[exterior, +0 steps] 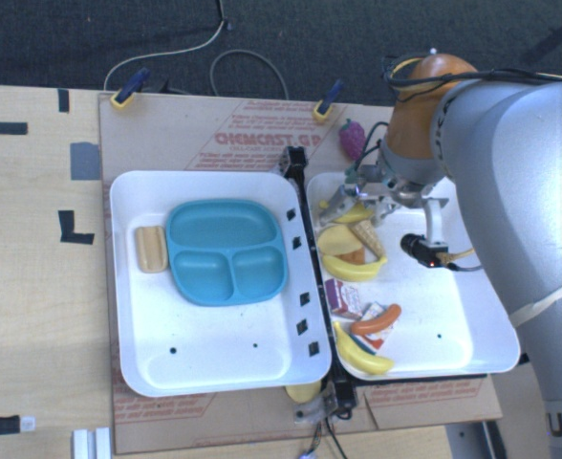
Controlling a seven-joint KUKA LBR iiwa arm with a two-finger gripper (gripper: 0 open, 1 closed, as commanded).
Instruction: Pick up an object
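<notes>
Bench: wood-tone top with a brown board under two white bins, dark floor behind.
Left bin (128, 285): blue divided plate (226, 251) in the middle, tan block (151, 249) just beside the plate's left edge.
Right bin (472, 323): toy food along its left side; a banana (361, 354) lies at the near edge, long axis slanting from upper left to lower right; a sausage (375, 318) sits just above it.
Gripper (362, 197): low over the far-left corner of the right bin; cluttered view, can't tell its state.
</notes>
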